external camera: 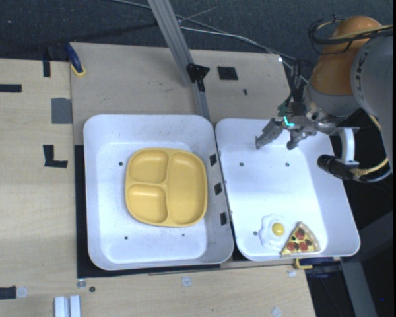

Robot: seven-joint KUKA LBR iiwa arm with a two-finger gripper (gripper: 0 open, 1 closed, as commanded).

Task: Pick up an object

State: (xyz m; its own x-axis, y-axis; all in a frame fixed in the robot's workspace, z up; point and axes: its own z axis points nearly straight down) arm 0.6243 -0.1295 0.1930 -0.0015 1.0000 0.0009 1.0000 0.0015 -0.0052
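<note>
Nearest, at the lower right of the frame, a fried egg toy [274, 230] and a pizza slice toy [300, 239] lie just beside each other in the near corner of the right bin [284, 190]; the egg sits left of the slice, and the two look to be touching or very nearly so (hard to tell at this size). Both rest on the bin floor, well apart from the arm. The left bin [105, 177] occupies the centre-left of the frame and holds a yellow divided plate [165, 186] with three compartments, lying flat near the bin's middle. The two bins sit side by side on the table [26, 197], whose pale top carries several dark tape marks along the left side.

Further up, at the upper right of the frame, the claw [276, 140] hangs over the far edge of the right bin, its two dark fingers [264, 137] spread apart with nothing between them. A small cyan light shows just above the fingers. Behind it the grey arm [369, 78] with its orange band [340, 51] fills the top right corner. A slanted grey pole [175, 32] crosses the top centre.
</note>
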